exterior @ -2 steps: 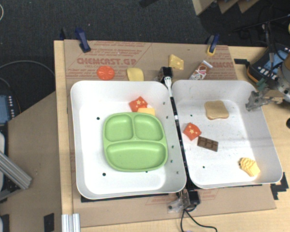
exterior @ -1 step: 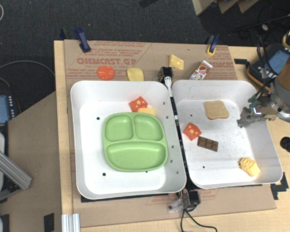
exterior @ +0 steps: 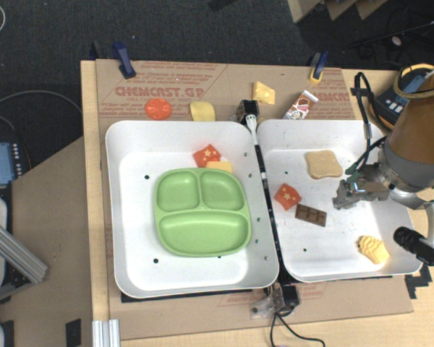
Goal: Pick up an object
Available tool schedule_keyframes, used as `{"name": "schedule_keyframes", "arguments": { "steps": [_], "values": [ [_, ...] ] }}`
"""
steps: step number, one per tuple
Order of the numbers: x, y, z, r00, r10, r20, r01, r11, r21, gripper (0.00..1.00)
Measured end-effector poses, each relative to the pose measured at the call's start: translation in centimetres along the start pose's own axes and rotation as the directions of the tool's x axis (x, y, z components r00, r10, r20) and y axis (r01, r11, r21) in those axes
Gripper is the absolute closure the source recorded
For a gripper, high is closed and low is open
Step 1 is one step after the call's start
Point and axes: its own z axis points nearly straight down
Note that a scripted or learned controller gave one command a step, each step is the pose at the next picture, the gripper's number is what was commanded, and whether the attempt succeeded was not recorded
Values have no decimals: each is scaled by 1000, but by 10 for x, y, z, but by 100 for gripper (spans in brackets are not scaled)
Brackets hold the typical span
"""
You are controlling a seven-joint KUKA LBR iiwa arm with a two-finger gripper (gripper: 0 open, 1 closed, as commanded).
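In the right bin (exterior: 347, 132) lie a tan bread slice (exterior: 323, 164), a red block (exterior: 286, 196), a brown chocolate bar (exterior: 311, 215) and a yellow ridged piece (exterior: 373, 249). My gripper (exterior: 345, 196) hangs over the right bin's middle right, just right of the chocolate bar and below the bread. Nothing shows between its tips. The left bin (exterior: 130, 150) holds a green divided plate (exterior: 201, 212), with a red block (exterior: 207, 155) and a yellow piece (exterior: 219, 167) at its far edge.
Outside the bins, on the cardboard at the back, lie an orange round piece (exterior: 158, 108), two yellow pieces (exterior: 202, 110) (exterior: 264, 92) and a small red-and-white packet (exterior: 300, 106). Blue clamps (exterior: 123, 58) (exterior: 317, 65) hold the board's far edge.
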Motion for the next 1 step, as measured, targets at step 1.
{"name": "schedule_keyframes", "arguments": {
  "steps": [1],
  "values": [
    [-3,1,-1,1000,4,4,-4,1000,-4,0]
  ]
}}
